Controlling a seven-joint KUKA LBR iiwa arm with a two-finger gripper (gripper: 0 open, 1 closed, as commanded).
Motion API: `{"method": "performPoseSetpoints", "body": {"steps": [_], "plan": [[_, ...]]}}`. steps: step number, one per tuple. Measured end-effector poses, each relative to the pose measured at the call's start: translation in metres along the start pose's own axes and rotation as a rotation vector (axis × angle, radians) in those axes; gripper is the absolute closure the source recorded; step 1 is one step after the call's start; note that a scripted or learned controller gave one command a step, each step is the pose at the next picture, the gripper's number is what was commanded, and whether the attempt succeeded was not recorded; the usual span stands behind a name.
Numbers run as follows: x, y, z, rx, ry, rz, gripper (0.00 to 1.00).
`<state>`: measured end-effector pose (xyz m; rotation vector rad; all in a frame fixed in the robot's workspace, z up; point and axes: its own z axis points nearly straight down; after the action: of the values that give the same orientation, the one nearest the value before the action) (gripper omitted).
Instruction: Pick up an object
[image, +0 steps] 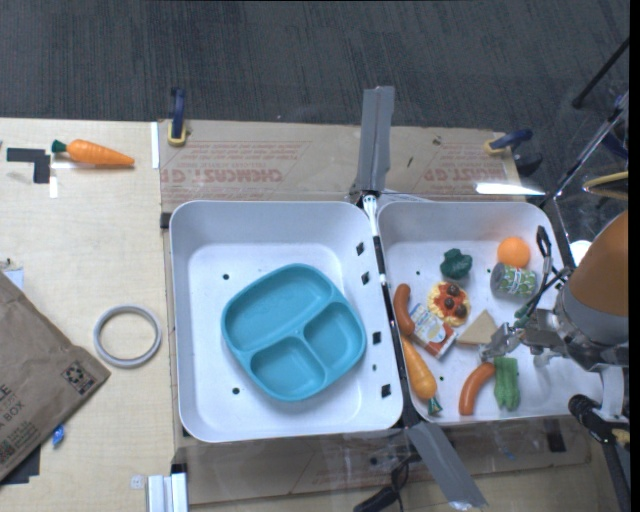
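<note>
A blue divided plate (292, 332) is lying in the left bin (190, 300). Right of it, in the right bin (400, 225), a red toy sausage (475, 388) is lying just below the claw (497, 345), whose grip cannot be told.

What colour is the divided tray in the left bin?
Light blue divided tray, seen in the camera view.
</note>
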<state>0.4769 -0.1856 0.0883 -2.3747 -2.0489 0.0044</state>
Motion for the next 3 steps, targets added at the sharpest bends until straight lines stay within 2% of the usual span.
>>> {"method": "performPoseSetpoints", "body": {"steps": [1, 2, 3], "plan": [[0.013, -0.002, 0.0, -0.001, 0.0, 0.073, 0.0], [0.011, -0.001, -0.006, 0.004, -0.002, 0.078, 1.0], [0.004, 0.001, -0.124, 0.0, -0.002, -0.3, 1.0]]}}
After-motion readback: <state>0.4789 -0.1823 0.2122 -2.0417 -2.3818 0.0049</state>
